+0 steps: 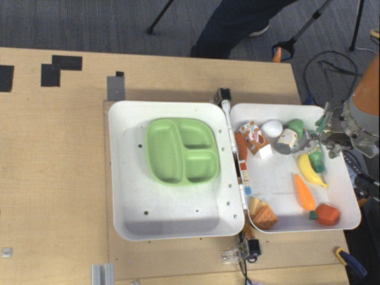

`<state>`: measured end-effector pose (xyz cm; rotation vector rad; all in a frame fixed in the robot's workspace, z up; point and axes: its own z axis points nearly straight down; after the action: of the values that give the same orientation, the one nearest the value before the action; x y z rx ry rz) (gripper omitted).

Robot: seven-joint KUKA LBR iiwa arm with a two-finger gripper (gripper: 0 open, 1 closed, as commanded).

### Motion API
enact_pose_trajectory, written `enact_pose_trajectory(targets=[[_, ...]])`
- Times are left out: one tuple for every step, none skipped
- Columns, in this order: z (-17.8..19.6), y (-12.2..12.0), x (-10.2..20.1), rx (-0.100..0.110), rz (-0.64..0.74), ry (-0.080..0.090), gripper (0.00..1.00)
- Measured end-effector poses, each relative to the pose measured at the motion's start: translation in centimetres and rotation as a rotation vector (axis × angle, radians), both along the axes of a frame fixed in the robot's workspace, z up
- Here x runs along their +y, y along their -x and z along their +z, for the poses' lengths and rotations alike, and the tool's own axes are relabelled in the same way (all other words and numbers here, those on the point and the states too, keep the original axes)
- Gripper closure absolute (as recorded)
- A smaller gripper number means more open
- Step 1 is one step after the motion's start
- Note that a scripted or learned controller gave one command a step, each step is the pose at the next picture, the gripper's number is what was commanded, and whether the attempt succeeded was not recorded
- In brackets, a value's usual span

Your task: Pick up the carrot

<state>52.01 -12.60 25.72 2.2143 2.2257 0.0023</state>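
**A:** Camera view, single frame. Where was the carrot [304,193] logged?

**B:** In the right bin [351,219], lower-right part, lying flat on the floor w/ its green end toward the near rim. A banana [310,170] was noted just beside its upper end and a red veg [327,214] just beside its lower end. Contact w/ either could not be confirmed.

**A:** And the gripper [320,142]?

**B:** It was seen over the bin's upper-right corner, entered from the right, above the banana's top end and a small green item [317,160]. It was apart from the carrot, and nothing was seen held. Whether it was open or closed could not be told, since the wrist body hid that part.

**A:** Why was that placement judged awkward?

**B:** The carrot was flanked at both ends, so a grasp across its mid-section was judged safest, approx. perpendicular to its long axis. A grasp near either tip was judged likely to nudge a neighbour.

**A:** Other contents?

**B:** A can [288,139], a white egg [272,127], a carton [254,138] and a bread piece [263,214] were logged further left, well apart from the carrot, so no interference was expected. The left bin [119,159] held a green divided plate [181,151]; it was judged irrelevant to the pick.

**A:** Progress?

**B:** The pick was judged not yet started. A move down-frame and a descent were still req'd.
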Motion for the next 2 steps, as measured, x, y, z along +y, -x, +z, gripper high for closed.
enact_pose_trajectory(targets=[[-14.3,1.9,-1.5,0.003,0.103,-0.001,0.00],[-17.1,1.9,-1.5,-0.001,-0.322,-0.003,0.00]])
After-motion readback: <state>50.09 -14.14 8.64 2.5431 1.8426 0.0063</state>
